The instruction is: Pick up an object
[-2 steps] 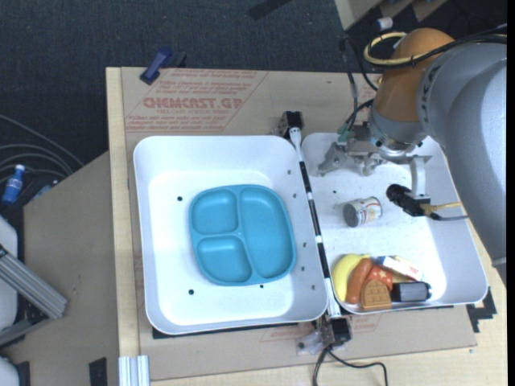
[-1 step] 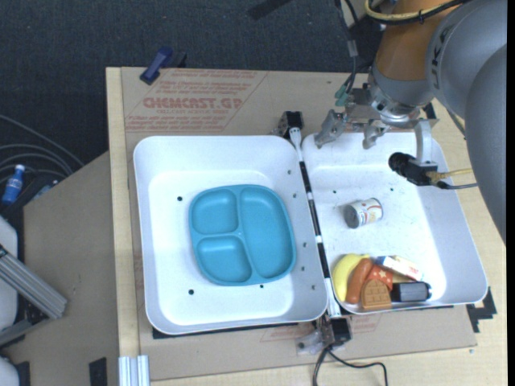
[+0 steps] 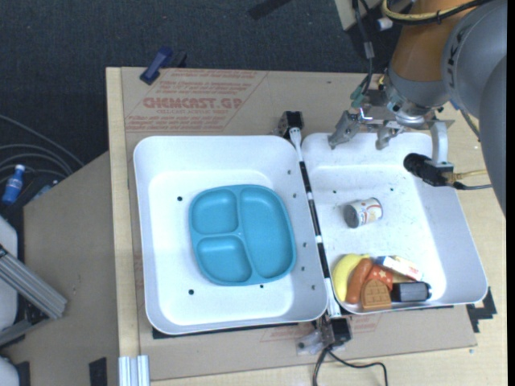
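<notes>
End effector (image 3: 364, 130): spread wide and grasping nothing, poised over the far rim of the right bin (image 3: 451, 232).
Blue plate (image 3: 241, 234): lies flat in the left bin (image 3: 161, 215) — poor target, leave it.
Small can (image 3: 363, 212): on its side mid-bin, well apart from the rest — likely the easiest pick; close across its round body, not its ends.
Corner pile (image 3: 378, 280): banana, box and what looks like a dark bar, touching — risky.
</notes>
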`<state>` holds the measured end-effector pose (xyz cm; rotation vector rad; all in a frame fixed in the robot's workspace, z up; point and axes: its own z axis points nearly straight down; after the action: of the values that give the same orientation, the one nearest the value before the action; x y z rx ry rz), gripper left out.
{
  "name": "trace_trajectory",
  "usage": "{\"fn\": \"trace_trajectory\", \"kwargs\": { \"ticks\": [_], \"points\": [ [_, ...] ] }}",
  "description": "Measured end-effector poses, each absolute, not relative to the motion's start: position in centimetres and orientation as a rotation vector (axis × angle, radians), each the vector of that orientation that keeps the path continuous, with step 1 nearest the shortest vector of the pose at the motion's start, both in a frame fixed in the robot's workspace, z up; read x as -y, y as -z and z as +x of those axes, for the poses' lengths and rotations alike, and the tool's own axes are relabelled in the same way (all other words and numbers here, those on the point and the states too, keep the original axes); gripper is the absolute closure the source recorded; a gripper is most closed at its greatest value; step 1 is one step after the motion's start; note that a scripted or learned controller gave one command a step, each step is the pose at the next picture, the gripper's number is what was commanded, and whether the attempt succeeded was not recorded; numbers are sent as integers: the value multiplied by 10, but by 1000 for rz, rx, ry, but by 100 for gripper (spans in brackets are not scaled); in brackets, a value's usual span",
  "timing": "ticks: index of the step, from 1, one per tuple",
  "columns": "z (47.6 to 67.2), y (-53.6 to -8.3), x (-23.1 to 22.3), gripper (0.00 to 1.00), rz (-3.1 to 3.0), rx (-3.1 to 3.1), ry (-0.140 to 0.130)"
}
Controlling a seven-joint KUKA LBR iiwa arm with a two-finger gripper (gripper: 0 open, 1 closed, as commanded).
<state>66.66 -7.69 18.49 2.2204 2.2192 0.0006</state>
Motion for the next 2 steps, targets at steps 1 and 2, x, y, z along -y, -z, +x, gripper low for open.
{"fn": "trace_trajectory", "kwargs": {
  "ticks": [1, 2],
  "points": [
    [666, -84, 94, 0, 2224, -2222, 2],
    [668, -187, 38, 0, 2218, -2222, -5]
  ]
}}
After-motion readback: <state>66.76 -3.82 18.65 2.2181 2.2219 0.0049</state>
